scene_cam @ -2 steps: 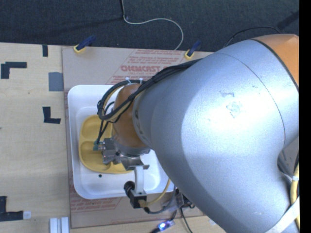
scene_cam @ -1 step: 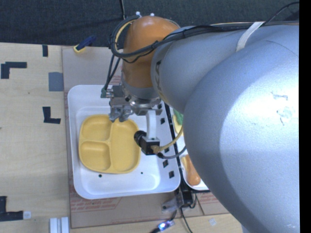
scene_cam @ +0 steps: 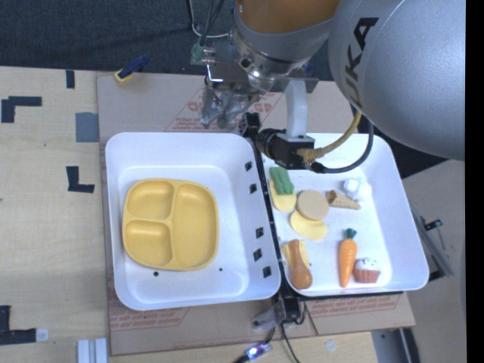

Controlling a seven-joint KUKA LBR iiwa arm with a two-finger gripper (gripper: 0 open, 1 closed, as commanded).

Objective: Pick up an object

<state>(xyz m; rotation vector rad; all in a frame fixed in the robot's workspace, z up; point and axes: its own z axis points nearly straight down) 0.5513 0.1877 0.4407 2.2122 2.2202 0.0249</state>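
A carrot [scene_cam: 346, 257] is one of several toy foods that could be picked; it lies upright in the frame in the right bin [scene_cam: 401, 203], green top toward the bin's middle, well apart from the gripper [scene_cam: 227, 108]. Beside it, at the bin's near corner, a small cake slice [scene_cam: 367, 271] is seen, and to its left a bread roll [scene_cam: 298, 263] is laid along the dividing wall. Further up, 2 yellow discs [scene_cam: 310, 225] and a tan round piece [scene_cam: 311, 204] are overlapped, with a green vegetable [scene_cam: 280, 178] touching them and a wedge [scene_cam: 342, 199] just beside a small white item [scene_cam: 352, 188].

The left bin [scene_cam: 121, 157] is occupied by a yellow divided plate [scene_cam: 171, 224], presumably kept as the place for sorted pieces.

The gripper is held above the cardboard beyond both bins, over no object. Whether its claw is spread or pressed together cannot be told. Nothing is judged to be grasped yet; a descent over the right bin would be required.
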